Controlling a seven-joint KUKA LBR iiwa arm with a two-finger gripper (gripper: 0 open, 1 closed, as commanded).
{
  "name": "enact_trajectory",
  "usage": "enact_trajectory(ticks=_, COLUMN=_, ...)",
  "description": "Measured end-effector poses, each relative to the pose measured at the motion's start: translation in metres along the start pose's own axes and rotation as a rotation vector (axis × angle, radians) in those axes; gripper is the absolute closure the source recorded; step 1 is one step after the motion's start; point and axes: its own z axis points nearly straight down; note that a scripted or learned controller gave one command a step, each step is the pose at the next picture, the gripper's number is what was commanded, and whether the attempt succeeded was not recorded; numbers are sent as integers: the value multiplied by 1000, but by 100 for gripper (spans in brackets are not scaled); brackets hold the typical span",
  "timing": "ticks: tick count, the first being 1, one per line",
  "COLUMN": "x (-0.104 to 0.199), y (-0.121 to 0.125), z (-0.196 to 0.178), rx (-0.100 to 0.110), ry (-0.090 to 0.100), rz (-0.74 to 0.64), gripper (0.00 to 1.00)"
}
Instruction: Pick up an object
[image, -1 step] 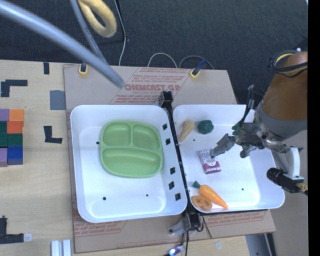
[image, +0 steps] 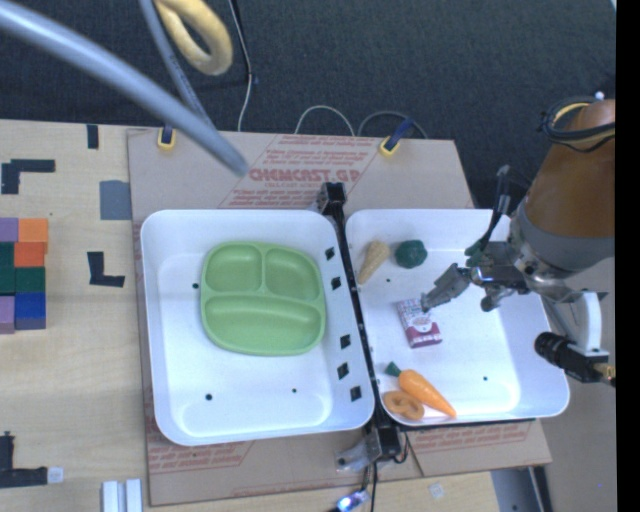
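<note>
Two white bins (image: 170, 400); left: one green tray (image: 264, 298); right: one corn cob (image: 372, 260), green ball (image: 409, 253), packet (image: 419, 323), carrot (image: 427, 391).

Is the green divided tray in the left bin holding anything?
Empty: the green tray shows three bare compartments in the left bin.

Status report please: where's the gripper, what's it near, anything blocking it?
Gripper low in the right bin, just above the small red-and-white packet. Nothing seen between the fingers. Carrot, corn cob, green item lie apart, not in the way.
</note>
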Motion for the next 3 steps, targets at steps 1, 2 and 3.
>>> enact_trajectory(ticks=1, x=-10, y=0, z=55, rx=6, ry=1, rz=1, gripper=0)
enact_trajectory(ticks=2, x=-5, y=-1, z=101, rx=7, ry=2, rz=1, gripper=0)
enact_trajectory(ticks=3, x=-7, y=0, z=148, rx=6, ry=2, rz=1, gripper=0)
